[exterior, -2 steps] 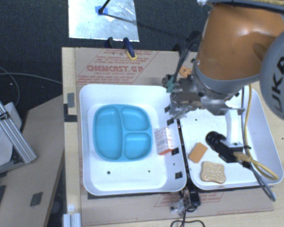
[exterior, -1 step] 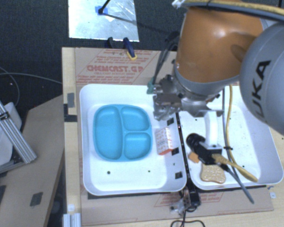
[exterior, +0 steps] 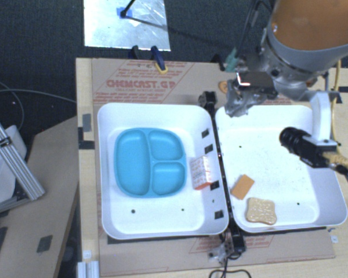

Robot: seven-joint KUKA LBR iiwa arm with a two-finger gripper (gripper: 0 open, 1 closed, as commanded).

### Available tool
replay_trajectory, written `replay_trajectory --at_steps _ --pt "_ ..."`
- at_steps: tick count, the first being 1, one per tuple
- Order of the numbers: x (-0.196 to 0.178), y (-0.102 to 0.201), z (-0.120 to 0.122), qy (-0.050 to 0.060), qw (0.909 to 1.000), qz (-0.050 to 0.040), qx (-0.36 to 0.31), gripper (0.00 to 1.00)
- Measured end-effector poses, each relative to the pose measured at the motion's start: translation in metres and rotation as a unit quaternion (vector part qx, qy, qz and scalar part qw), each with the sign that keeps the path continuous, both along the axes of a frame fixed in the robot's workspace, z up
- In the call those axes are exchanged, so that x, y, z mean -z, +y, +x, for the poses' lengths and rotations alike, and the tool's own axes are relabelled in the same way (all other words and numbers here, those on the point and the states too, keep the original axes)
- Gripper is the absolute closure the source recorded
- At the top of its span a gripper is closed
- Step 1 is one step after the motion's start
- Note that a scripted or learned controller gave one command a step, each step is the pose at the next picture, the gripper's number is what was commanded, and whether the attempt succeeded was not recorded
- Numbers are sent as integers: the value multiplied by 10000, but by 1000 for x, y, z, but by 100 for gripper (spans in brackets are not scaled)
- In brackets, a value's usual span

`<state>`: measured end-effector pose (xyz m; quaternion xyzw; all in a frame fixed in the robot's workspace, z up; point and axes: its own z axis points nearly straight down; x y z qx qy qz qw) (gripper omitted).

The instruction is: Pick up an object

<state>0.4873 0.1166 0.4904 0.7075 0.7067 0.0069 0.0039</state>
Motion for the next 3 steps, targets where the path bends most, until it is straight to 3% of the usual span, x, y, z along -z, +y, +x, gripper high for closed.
replay_trajectory --at_steps 1,2,3 --pt "59 46 -1 81 10000 -18 -43 100" --pt "32 -9 0 43 10000 -19 13 100" --pt "29 17 -1 57 10000 -11 -31 100"
